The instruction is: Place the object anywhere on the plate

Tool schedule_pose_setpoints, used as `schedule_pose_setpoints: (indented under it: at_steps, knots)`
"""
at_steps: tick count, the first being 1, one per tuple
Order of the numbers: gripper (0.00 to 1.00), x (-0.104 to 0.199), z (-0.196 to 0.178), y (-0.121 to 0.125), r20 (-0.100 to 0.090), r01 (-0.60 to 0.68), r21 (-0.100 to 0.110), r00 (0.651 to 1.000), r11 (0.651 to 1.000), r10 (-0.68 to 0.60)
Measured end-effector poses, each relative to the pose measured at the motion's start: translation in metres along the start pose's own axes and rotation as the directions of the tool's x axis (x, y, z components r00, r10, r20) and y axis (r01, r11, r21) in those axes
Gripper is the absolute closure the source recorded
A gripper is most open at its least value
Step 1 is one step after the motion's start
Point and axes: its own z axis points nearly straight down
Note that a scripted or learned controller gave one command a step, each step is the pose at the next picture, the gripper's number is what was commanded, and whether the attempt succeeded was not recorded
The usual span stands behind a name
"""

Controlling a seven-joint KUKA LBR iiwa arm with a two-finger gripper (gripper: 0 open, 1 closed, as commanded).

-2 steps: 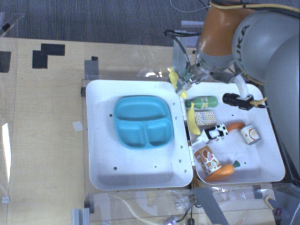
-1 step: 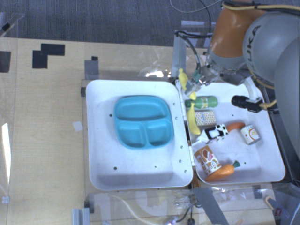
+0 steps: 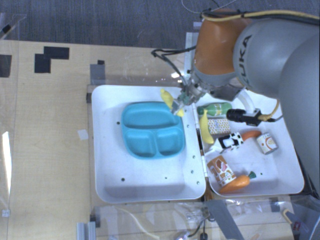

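Yellow curved plastic item, banana-like (image 3: 168, 99): pinched between fingers of two-finger gripper (image 3: 181, 104), hanging over far right rim of blue three-compartment plastic plate (image 3: 152, 130) in left white bin (image 3: 107, 174). Advice: shift inward over a compartment, lower, then release.

Bright, even overhead light, soft shadows.
Glare streaks the clear panel (image 3: 150, 76) just beside the gripper (image 3: 184, 100); focus slightly soft.
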Motion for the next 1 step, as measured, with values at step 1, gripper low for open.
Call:
schedule_pose_setpoints:
  at_steps: [1]
  knots:
    - [0.0,-0.0003,-0.0001,-0.0002,0.0,-0.001,0.0,1.0,1.0,0.001]
